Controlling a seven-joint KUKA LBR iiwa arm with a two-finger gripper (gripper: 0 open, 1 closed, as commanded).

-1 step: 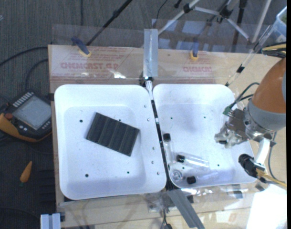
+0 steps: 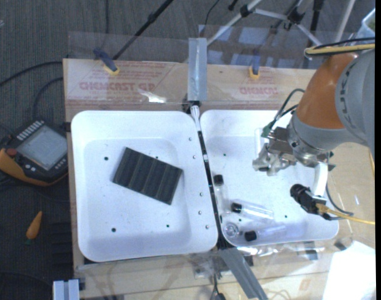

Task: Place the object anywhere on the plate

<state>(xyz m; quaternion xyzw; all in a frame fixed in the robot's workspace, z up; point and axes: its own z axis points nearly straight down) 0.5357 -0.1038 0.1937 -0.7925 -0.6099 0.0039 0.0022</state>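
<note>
Object [image 2: 147, 175]: dark ribbed rectangular slab, flat on floor of left bin [image 2: 90, 230], roughly centre, long axis tilted, upper-left to lower-right. Not touching bin walls. Nothing on it.

Left bin: shallow, white, small dark dots on floor. Abuts right bin [image 2: 234, 130] along centre divider.

Right bin: white. Near its front-left corner, clear plastic items w/ black caps [image 2: 252, 212]; exact type can't be told. Small black piece [image 2: 218, 180] just beside the divider.

Gripper [image 2: 269, 161]: over right bin, mid-area, well apart from the slab. Metal-grey wrist hardware, cables. Open/closed state: can't tell from this angle. Nothing seen held.

Arm [image 2: 350, 99]: grey w/ orange band, enters from right, above right bin's back-right part. Black connector w/ yellow cable [image 2: 309, 200] hangs near bin's right side.

Surroundings: cardboard backboard w/ red print [image 2: 122, 85] behind bins, held by clamps. Teach pendant [image 2: 34, 152], orange-edged, on dark floor left of bench. Small orange item [image 2: 33, 225] on floor below it. Tripod legs [image 2: 272, 5] at the top.
</note>
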